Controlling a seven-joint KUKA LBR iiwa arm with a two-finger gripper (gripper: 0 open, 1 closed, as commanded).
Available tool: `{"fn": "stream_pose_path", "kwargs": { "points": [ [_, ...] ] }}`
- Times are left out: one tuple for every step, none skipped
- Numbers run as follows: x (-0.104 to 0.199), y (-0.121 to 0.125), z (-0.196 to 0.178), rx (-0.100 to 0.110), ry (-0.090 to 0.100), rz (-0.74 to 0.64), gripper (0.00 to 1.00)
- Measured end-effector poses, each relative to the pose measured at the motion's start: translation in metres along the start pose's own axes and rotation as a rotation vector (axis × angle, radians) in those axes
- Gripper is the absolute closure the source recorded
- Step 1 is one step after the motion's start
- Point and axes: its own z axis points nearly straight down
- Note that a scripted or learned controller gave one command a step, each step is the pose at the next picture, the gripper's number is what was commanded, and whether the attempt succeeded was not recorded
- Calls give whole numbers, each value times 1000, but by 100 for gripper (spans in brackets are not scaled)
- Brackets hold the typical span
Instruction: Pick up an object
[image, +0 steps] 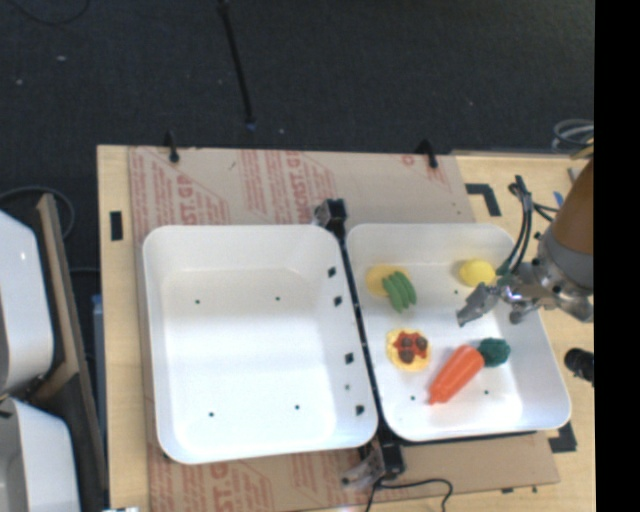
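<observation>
The dark metal two-finger gripper (497, 298) hangs over the right shallow white plastic bin (520, 405), its two fingers spread apart with nothing between them; one grey fingertip (472, 312) points toward 8 o'clock, the other sits nearer the wrist. Just at 11 o'clock of the jaws lies a smooth, rounded yellow plastic lemon (477, 271), close to the bin's far wall. At 5 o'clock rests a tapered orange toy carrot with a knobbly green top (464, 368), lying slantwise. At 8 o'clock is a flat yellow toy tart with dark red berries (409, 348), and at 9 o'clock a ribbed green-and-yellow toy corn cob (393, 286), both near the divider. The left white bin (160, 290) lies well apart at 9 o'clock.
</observation>
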Motion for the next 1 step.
{"fn": "stream_pose_path", "kwargs": {
  "points": [
    [60, 54, 31, 2, 2, -5, 0]
  ]
}}
